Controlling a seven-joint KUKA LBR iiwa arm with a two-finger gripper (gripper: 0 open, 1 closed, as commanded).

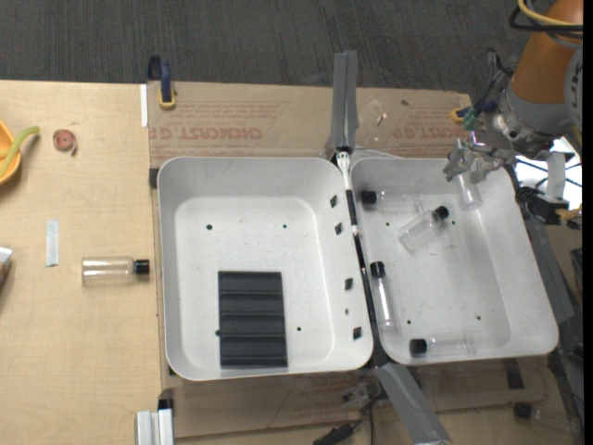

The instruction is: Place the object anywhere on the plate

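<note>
bottle (423, 227): clear, black cap, lying tilted | gripper (470, 176): state unclear

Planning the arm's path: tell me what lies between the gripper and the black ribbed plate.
In the camera view, between the gripper and the black ribbed plate lie a clear vial on the right bin's floor and the divider where both bins meet.

1 fixed camera looks down at a slant from above the bench, far enough back to take in both shallow white plastic bins: the left white bin (176, 248) and the right white bin (519, 276), plus pale wooden bench top (74, 341) at left and dark grey floor (232, 17) along the top
</note>
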